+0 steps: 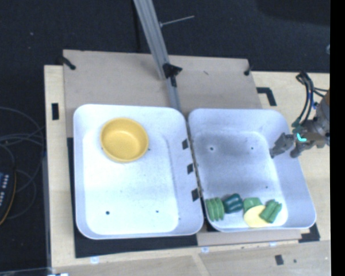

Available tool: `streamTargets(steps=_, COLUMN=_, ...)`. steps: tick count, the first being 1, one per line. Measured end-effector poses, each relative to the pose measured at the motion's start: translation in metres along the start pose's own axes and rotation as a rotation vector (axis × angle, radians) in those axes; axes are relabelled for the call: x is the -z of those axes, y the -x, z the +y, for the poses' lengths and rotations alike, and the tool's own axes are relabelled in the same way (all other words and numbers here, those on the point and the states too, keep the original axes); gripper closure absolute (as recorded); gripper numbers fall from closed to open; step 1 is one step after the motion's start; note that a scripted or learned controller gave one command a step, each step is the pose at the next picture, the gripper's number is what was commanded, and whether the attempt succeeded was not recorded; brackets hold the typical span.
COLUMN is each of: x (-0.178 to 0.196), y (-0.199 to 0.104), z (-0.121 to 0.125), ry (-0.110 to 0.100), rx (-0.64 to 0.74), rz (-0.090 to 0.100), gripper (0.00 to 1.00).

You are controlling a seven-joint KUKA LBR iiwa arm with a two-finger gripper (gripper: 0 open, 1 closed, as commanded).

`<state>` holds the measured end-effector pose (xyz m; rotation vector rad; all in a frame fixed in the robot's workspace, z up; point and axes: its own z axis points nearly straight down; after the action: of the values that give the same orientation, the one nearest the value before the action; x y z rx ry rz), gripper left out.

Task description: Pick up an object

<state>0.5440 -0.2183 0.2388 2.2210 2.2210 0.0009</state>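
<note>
A yellow bowl (124, 140) sits in the far left part of the left bin (92, 171). Along the near edge of the right bin (241, 137) lie several small pieces: a ribbed green one (214, 208), a dark green one (233, 203), a yellow disc (255, 217) and a green piece (271, 211) leaning on the disc. My gripper (287, 145) hovers over the right rim of the right bin, far from the pieces, with nothing seen between its fingers.
A grey metal pole (152, 33) slants in from the top and ends at a clamp (171, 71) behind the bins. Cables (306, 91) hang by the wrist at the right. A handheld pendant (0, 194) lies off the bench at the left.
</note>
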Motion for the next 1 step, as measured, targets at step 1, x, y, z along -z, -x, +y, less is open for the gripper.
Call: streamTargets(steps=1, x=0.0000, y=0.0000, z=0.0000, ry=0.000, rx=0.000, rz=0.000, gripper=0.00)
